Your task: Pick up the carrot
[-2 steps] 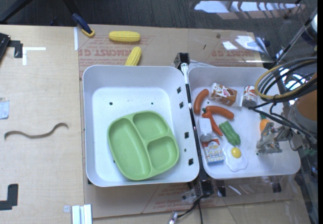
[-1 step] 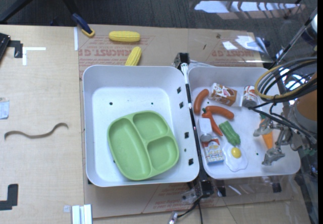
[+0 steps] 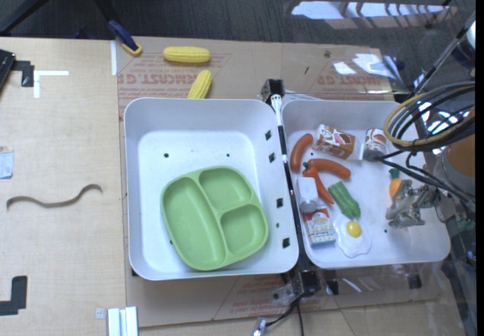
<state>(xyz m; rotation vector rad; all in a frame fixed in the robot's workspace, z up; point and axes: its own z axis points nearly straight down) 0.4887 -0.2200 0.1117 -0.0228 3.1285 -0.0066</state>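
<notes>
With the carrot [image 3: 395,186] lying at the right bin's [image 3: 423,251] three o'clock side, just beside the tool [image 3: 404,206], whose opening I cannot tell, a slightly off descent could nudge it away.

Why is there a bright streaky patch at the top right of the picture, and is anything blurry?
Camera view: the streaks look like light reflected off a clear panel beyond the right bin; the gripper and cables look soft, the green tray sharp and evenly lit.
</notes>
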